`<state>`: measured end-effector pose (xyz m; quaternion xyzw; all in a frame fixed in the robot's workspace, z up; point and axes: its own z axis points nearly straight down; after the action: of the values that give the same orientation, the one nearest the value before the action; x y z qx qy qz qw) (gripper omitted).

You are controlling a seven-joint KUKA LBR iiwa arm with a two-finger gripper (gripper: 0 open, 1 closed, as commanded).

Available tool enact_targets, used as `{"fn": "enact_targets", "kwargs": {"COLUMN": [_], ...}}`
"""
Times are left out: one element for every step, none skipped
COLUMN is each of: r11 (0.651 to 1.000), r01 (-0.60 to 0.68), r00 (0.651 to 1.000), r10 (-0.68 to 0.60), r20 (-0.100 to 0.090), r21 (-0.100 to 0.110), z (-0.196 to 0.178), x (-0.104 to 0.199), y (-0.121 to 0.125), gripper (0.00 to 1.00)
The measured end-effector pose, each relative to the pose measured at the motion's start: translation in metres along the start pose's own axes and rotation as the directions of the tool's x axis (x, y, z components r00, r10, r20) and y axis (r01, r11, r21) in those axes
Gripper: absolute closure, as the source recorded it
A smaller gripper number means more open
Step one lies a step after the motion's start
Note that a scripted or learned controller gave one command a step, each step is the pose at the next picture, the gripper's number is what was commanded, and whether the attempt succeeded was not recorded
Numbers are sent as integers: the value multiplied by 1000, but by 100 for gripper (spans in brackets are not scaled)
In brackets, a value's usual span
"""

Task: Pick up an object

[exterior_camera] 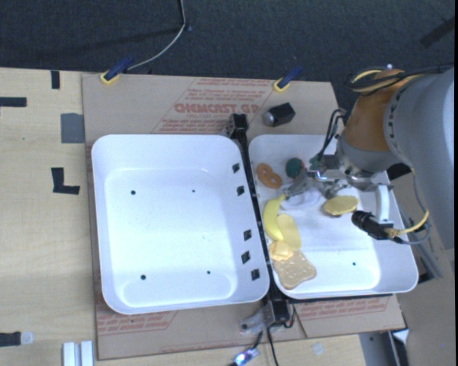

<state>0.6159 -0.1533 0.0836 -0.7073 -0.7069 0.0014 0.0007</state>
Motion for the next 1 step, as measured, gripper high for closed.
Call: {"fn": "enact_targets", "kwargs": {"r11": [1000], "r01": [8], "r00": [1000], "r10": [-8], "r20": [1], "r21": [-2], "z": [-1], "x": [44], "y": [51], "gripper": [0]}}
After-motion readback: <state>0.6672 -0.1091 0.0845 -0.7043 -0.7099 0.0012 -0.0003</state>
